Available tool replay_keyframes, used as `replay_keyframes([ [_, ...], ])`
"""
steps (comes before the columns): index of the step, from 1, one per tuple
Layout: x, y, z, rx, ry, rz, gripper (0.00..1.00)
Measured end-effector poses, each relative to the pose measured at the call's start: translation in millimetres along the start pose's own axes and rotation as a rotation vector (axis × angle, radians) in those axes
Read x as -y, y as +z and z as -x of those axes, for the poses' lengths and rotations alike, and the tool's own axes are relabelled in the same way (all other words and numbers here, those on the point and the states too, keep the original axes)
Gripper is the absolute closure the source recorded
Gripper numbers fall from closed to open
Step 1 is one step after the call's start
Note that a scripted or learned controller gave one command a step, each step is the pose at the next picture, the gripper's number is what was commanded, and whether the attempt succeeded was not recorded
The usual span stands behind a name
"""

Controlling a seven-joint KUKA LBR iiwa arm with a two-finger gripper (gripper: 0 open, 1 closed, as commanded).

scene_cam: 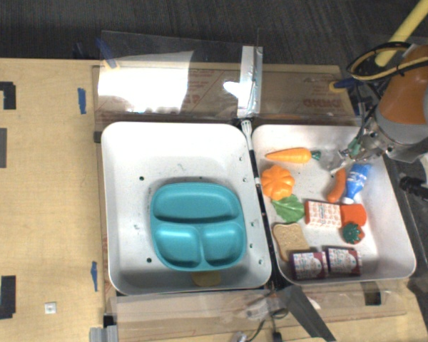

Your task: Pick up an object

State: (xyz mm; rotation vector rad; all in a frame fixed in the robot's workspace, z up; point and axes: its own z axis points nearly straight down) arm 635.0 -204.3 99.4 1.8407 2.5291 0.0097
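Observation:
The right bin holds the toy food. A carrot lies at its back, with an orange pumpkin and a green leaf just in front of it. A blue-and-white tube and a slim orange piece lie side by side at the back right. My gripper hangs over the bin's back right part, directly above the far ends of these two. The view shows nothing held in it.
A red-and-white box, a bread slice, two cans and a red fruit with a green cap fill the right bin's front. A teal divided plate sits in the left bin. A clear panel stands behind it.

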Motion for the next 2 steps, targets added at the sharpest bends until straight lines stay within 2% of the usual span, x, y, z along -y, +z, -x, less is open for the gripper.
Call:
replay_keyframes([
  [1,-20.4,12.6,-50.5,-0.007,0.008,-0.009,1.00],
  [2,-76.8,-90.9,-122.9,-0.005,0.105,-0.002,1.00],
])
